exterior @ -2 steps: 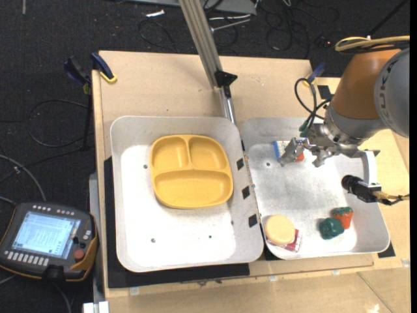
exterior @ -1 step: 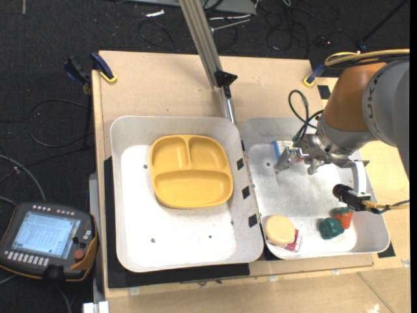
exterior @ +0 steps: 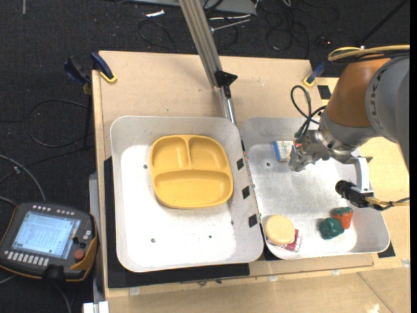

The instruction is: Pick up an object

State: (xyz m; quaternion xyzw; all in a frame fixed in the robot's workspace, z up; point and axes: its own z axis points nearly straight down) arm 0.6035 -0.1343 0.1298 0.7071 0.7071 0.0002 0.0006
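Note:
In the right bin (exterior: 306, 194), a small blue and white carton (exterior: 282, 150) lies near the far left side. My gripper (exterior: 298, 162) hangs just to the right of it, low over the bin floor; its fingers are hidden under the wrist. A round yellow sandwich-like toy (exterior: 282, 231) lies at the bin's near edge. A green and red toy vegetable (exterior: 335, 222) rests near the right corner.
The left bin (exterior: 130, 233) holds a yellow divided plate (exterior: 191, 171). A slanted metal pole (exterior: 203, 31) crosses above the bench's far side. A teach pendant (exterior: 45, 238) lies on the floor at the left. Blue and yellow clamps (exterior: 101, 67) grip the bench's far corners.

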